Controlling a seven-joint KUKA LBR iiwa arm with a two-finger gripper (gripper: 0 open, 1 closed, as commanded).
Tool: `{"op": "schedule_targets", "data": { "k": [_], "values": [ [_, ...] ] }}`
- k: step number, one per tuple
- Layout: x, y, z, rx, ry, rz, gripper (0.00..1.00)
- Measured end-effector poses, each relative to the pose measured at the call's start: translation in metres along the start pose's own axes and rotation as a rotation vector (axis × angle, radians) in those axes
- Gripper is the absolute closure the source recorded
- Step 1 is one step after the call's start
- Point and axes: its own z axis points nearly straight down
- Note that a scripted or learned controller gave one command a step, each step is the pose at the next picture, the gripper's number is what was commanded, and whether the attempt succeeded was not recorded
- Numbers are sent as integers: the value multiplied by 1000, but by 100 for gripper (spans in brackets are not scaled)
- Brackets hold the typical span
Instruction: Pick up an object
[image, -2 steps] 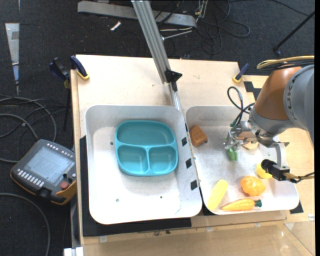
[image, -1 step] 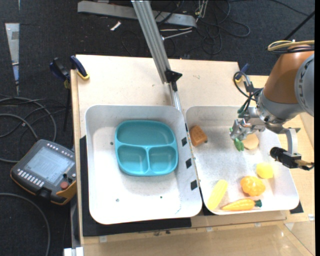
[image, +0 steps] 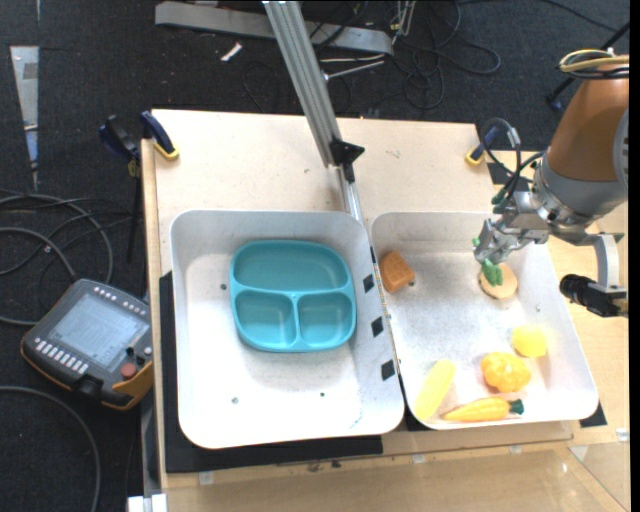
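Observation:
My gripper (image: 494, 250) hangs over the upper right part of the right bin (image: 455, 235). Directly under it lies a tan round piece with a green part on top (image: 499, 281), and the gripper's tip meets that green part. An orange-brown block (image: 397, 270) rests near the bin's left wall. Toward the front lie a small yellow fruit (image: 530, 342), an orange-yellow lumpy fruit (image: 505, 372), a pale yellow banana-shaped piece (image: 433, 390) and an orange carrot with a green end (image: 482, 409).
The left bin (image: 200, 330) holds a teal divided plate (image: 293, 295). A slanted metal pole (image: 312, 85) comes down to the divider between the bins. The grey and orange arm (image: 590, 140) enters from the right. A teach pendant (image: 90, 340) lies on the floor at left.

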Motion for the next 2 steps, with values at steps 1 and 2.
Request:
{"op": "schedule_targets", "data": {
  "k": [1,2],
  "values": [
    [54,-6,2,8,4,-4,100],
    [108,1,-11,5,4,-5,100]
  ]
}}
